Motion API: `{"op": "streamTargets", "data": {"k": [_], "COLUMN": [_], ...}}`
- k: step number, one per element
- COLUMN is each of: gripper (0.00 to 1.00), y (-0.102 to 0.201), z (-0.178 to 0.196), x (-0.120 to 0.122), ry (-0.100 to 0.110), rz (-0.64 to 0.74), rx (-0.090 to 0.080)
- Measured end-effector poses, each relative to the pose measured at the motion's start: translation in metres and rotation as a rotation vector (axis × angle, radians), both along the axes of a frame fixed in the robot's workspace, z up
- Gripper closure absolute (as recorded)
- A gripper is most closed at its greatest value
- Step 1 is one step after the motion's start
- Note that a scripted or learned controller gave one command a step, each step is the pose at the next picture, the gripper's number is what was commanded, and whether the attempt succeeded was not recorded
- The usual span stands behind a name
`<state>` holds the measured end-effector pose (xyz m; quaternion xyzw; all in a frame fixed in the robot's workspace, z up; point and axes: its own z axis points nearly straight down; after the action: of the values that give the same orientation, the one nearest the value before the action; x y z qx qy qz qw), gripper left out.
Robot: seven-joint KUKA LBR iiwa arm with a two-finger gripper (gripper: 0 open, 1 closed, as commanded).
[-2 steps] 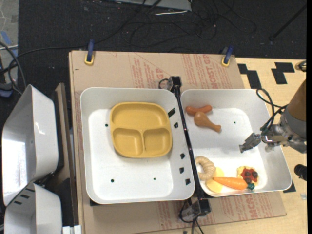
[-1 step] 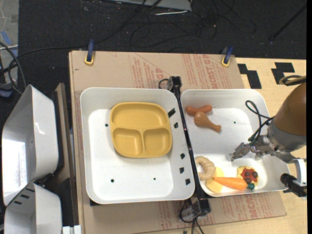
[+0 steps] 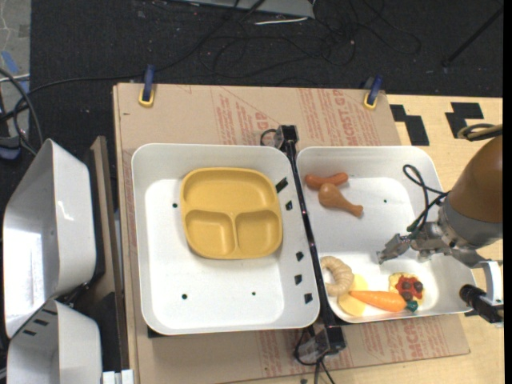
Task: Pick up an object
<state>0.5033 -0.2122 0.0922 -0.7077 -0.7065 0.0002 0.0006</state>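
Desk point(image 3: 240, 110): carried two white bins side by side. Left bin point(image 3: 160, 294): yellow divided plate point(image 3: 232, 212). Right bin point(image 3: 368, 162): drumstick point(image 3: 341, 201) and sausage point(image 3: 326, 180) by its far edge; carrot point(image 3: 378, 300), long axis along the near edge, below and slightly left of the end effector point(image 3: 394, 250). End effector grip: cannot tell.

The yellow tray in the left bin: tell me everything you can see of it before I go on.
The yellow tray is a rounded-square divided plate, plastic by its look, with one wide compartment at the far side and two smaller ones at the near side. It lies flat and upright on the floor of the left bin, toward its far right part. All three compartments hold nothing. The gripper is apart, over the right bin.
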Motion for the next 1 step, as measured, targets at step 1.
{"op": "streamTargets", "data": {"k": [1], "gripper": [1.00], "y": [0.0001], "z": [0.0102], "x": [0.0005], "ry": [-0.002], "rz": [0.001], "rx": [-0.001]}}
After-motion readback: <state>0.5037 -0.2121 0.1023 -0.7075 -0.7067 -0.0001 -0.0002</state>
